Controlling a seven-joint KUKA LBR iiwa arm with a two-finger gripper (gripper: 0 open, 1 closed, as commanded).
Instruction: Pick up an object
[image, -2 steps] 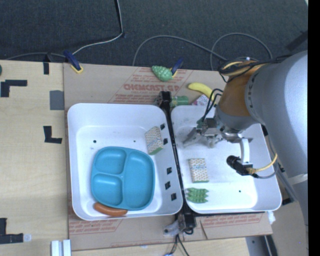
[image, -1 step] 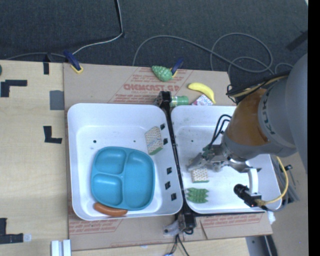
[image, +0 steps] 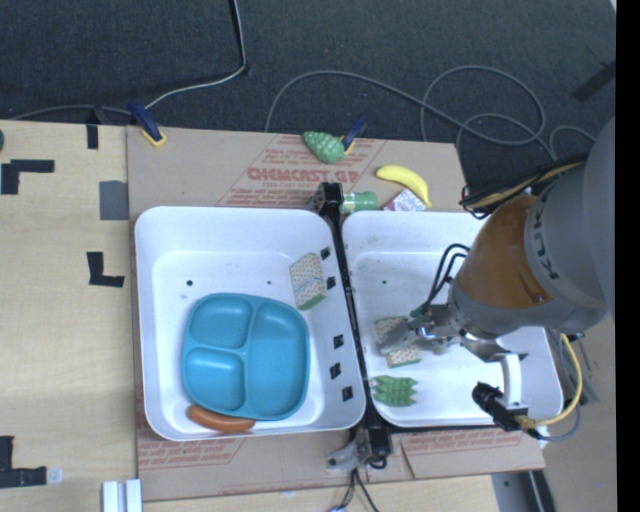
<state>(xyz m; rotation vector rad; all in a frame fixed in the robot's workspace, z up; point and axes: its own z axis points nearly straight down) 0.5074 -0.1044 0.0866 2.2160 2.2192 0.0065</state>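
The left bin (image: 160, 300) holds a blue divided plate (image: 245, 355) that lies flat across its near half. An orange sausage-shaped toy (image: 220, 419) rests against the plate's near edge, touching the bin's near wall. At the bin's far right side, a small sponge with a tan face and a green edge (image: 309, 279) leans close to the black divider (image: 340, 300) that runs between the two bins.

On the cardboard beyond the bins lie a green knobbly toy (image: 324, 146) with a blue clip beside it, and to its right a yellow banana (image: 404, 182) next to a small pink-and-white packet (image: 405, 203).

The right bin (image: 400, 240) carries three small things in its near left part. A grey-green flat piece (image: 390, 328) lies just at the gripper's tip, a tan speckled piece (image: 403, 355) lies just near of that, and a green leafy toy (image: 394, 390) lies nearer still, close to the bin's near wall.

The gripper (image: 428, 328) hangs low over the right bin, its tip touching or almost touching the grey-green piece. The picture is too blurred there to tell how its jaws stand, or whether anything sits between them. The grey arm with its orange band (image: 505, 265) comes in from the right and covers the bin's right side.
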